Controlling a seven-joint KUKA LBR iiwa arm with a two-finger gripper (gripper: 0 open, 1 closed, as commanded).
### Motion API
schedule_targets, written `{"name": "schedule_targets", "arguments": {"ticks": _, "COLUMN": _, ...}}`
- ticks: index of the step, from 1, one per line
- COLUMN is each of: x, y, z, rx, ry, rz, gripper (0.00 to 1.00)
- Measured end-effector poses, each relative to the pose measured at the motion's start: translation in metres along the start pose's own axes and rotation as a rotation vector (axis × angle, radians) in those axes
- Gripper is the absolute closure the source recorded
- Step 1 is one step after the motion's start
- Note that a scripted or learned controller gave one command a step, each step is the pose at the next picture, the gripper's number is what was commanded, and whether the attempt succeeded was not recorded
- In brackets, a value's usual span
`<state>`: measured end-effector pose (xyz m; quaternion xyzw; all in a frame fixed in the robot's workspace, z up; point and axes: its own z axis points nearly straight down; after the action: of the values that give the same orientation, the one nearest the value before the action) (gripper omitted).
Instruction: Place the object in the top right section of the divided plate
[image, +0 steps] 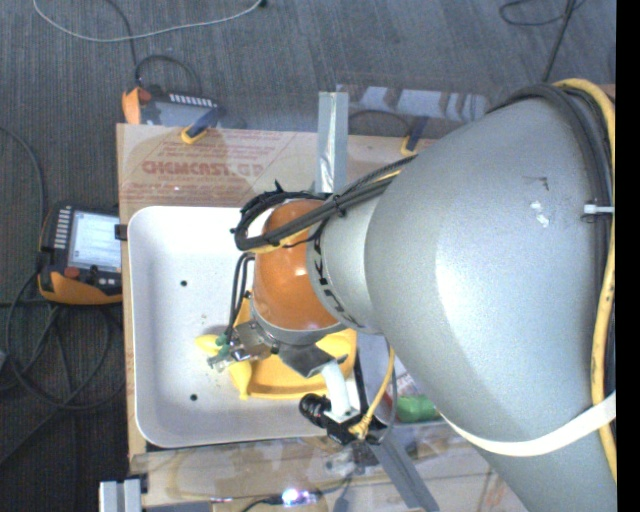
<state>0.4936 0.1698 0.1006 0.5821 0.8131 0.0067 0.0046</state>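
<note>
- One arm fills most of what you see: its grey body sweeps in over the bench, and the orange band (290, 270) hangs above the left white bin (165, 300), which I will use as the landmark.
- The tool (228, 348) sits low inside that bin, toward its near edge, at the left rim of a yellow plate (275, 378). The wrist hides its tips, so you cannot tell from here whether it is released, clenched or carrying anything.
- The yellow plate lies in the bin's near right part, largely under the wrist. Judge it to be the divided plate; its partitions are covered, so you cannot pick out the top right section.
- A small yellow-green bit (212, 345) shows right at the tool, on the bin floor beside the plate's edge. It may be the object, but it is too small to be sure.
- The arm stands nearly straight over the plate, which suits a vertical descent into a shallow compartment.
- Beyond the bin's right wall, a green thing (415, 408) lies just under the arm's flank.
- Left of the bin, off the bench, an orange-cased handheld pendant (85, 255) rests on the floor.
- My reading: you are at or near the plate, with placement unconfirmed.
</note>
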Motion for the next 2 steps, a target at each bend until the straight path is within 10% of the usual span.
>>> {"name": "schedule_targets", "arguments": {"ticks": 1, "x": -0.017, "y": 0.023, "z": 0.006, "rx": -0.005, "ry": 0.004, "rz": -0.010, "gripper": 1.00}}
{"name": "schedule_targets", "arguments": {"ticks": 2, "x": -0.082, "y": 0.019, "z": -0.082, "rx": 0.019, "ry": -0.003, "rz": -0.115, "gripper": 1.00}}
